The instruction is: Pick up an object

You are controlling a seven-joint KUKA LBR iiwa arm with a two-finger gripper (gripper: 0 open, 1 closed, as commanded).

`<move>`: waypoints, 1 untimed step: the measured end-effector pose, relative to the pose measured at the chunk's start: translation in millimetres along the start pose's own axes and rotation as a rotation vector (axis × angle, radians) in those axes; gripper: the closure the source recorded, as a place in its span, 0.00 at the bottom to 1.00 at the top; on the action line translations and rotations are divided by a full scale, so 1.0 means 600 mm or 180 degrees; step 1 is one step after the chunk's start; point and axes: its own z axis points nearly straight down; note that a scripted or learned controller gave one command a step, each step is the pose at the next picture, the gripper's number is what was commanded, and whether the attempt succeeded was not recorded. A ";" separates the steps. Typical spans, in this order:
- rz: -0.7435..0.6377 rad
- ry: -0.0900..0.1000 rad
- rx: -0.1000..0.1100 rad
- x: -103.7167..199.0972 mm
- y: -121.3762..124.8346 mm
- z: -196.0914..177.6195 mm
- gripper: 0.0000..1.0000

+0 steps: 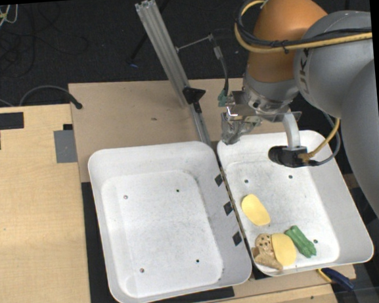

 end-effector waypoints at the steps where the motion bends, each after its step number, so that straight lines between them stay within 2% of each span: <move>1: 0.0004 -0.0005 0.0004 0.080 0.014 0.021 1.00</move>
